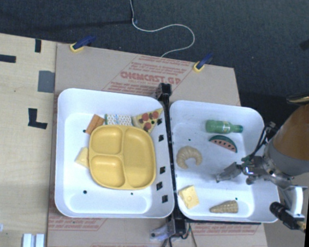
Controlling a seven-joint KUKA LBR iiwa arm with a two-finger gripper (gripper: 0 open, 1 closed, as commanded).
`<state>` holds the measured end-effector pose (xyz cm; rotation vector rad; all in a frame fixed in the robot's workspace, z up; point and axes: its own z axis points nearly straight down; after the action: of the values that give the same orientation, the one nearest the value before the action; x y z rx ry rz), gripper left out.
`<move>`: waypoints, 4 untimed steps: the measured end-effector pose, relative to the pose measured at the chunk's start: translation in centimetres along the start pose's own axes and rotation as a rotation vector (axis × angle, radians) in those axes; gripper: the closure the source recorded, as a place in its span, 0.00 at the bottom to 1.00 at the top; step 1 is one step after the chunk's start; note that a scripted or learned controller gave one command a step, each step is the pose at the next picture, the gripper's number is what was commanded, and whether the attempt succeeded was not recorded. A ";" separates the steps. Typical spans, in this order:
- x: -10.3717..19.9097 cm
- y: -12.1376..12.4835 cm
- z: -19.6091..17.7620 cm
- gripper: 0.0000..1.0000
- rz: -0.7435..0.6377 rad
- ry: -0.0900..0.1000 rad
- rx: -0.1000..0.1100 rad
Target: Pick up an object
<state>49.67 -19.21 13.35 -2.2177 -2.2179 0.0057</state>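
Observation:
My gripper hangs over the right side of the right bin, open, with nothing between its fingers. One grey finger points left toward the croissant, a short gap away. A green bottle lies at the back of this bin, with a watermelon slice just in front of it. A yellow cheese block and a waffle cone rest near the front wall.
The left bin holds a yellow divided plate with a pizza slice, an orange piece and a pale wedge tucked around it. A black divider runs between the bins. The arm's body overhangs the right rim.

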 end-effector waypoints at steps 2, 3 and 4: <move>0.1 0.1 3.8 1.00 -0.001 -0.003 -0.006; 0.3 0.4 -2.4 1.00 -0.002 -0.002 -0.010; 0.0 0.2 -6.7 1.00 -0.001 -0.002 -0.009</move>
<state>49.92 -19.18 20.03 -2.2213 -2.2248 -0.0016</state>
